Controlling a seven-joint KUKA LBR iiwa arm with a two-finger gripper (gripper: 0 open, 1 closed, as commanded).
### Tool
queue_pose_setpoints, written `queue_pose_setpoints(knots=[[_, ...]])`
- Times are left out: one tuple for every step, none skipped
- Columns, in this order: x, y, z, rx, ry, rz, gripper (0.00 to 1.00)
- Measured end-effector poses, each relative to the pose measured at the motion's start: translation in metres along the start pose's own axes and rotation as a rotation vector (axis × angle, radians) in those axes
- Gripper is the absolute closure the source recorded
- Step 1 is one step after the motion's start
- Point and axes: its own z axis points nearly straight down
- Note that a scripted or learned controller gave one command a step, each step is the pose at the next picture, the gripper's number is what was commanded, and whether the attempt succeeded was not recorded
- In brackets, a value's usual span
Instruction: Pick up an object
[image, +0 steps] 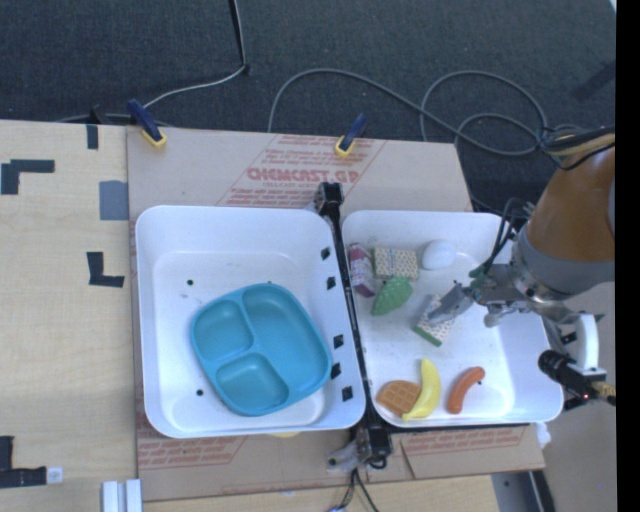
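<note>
Inside the right bin (500, 395): one banana (429, 388), one sausage (465, 388), hand (447, 306) state unclear.

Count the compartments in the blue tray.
3. The blue tray lies in the left bin and has three compartments: one at its upper left, one at its upper right, and one along its near side. Nothing covers any part of it.
</note>
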Motion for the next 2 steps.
queue_pose_setpoints(knots=[[-0.013,0.038,0.079,0.001,0.0,0.0,0.0],[-0.009,0.041,0.125,-0.002,-0.001,0.0,0.0]])
